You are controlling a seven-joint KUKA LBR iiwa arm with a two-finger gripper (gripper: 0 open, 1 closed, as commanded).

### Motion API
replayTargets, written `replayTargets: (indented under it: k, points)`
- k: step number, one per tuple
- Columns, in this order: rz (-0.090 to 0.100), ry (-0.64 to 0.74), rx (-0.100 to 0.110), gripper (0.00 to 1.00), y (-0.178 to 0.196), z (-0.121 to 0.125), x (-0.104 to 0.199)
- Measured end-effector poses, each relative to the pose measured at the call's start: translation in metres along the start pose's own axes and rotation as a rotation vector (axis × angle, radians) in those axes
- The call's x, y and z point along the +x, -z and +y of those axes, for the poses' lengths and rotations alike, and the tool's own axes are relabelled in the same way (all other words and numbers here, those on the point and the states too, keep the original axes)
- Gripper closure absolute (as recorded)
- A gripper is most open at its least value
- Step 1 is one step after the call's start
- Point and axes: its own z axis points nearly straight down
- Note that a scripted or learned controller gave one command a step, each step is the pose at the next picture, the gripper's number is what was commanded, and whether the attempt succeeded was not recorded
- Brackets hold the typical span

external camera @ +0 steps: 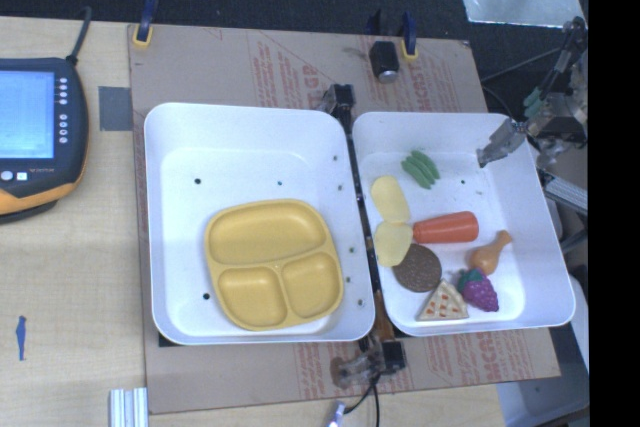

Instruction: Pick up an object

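The right bin (535, 215) holds several toy foods: a green pod (421, 168), two pale yellow pieces (390, 198) (393, 241), a red-orange sausage (446, 228), a brown round patty (417, 268), a drumstick (489, 253), purple grapes (481, 291) and a pizza slice (443, 303). My gripper (497, 147) hangs over the bin's upper right corner, above and right of the green pod and apart from every item. Nothing shows in its grasp. The arm behind it enters from the right edge.
The left bin (170, 215) holds a yellow divided plate (272, 262). A teach pendant (30, 135) lies on the bench at far left. A black cylinder (384, 60) and blue clamps (408, 33) sit on the cardboard behind the bins.
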Motion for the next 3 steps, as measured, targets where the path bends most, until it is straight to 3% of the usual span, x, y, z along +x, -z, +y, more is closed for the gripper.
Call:
replayTargets:
  k: [1, 2, 3]
  points:
    - [0.0, 0.0, 0.003, 0.0, -0.143, 0.025, -0.049]
    - [0.001, 0.0, 0.002, 0.0, -0.191, -0.066, 0.005]
    - [0.0, 0.004, 0.002, 1.0, -0.181, -0.065, 0.004]
